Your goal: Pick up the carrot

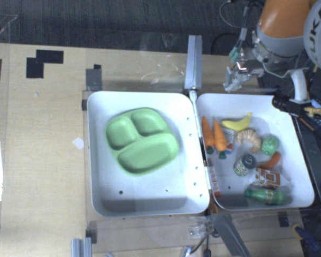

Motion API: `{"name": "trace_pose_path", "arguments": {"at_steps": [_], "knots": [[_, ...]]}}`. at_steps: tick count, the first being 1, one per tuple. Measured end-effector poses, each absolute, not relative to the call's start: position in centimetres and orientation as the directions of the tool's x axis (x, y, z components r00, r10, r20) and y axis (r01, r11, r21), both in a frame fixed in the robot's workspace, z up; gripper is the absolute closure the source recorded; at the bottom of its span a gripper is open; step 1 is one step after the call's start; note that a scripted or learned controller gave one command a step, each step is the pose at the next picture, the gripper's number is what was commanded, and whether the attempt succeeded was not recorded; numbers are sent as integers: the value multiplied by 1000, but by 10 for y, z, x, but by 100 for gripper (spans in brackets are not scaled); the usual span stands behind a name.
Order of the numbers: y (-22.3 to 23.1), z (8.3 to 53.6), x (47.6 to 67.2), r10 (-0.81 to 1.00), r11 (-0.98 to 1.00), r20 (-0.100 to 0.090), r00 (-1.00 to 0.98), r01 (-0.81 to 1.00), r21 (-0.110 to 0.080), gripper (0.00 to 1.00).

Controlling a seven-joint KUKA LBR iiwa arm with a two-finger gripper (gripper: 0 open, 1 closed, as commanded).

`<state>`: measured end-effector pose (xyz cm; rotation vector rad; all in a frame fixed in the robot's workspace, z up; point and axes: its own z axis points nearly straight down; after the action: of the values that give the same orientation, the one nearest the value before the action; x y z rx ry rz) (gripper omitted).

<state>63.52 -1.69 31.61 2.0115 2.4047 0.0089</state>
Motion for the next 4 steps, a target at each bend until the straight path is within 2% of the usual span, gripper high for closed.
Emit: {"name": "trace_pose_path", "arguments": {"at_steps": [1,2,3,4], "knots": [[-17,316,635,984,177,-1,-177,984,7,0],[65,218,618,934,357,0,-357,934,5,0],[114,109,614,929,371,-4,-371,928,28,0],[180,136,659,977,215,1,-215,977,7,0]]}}
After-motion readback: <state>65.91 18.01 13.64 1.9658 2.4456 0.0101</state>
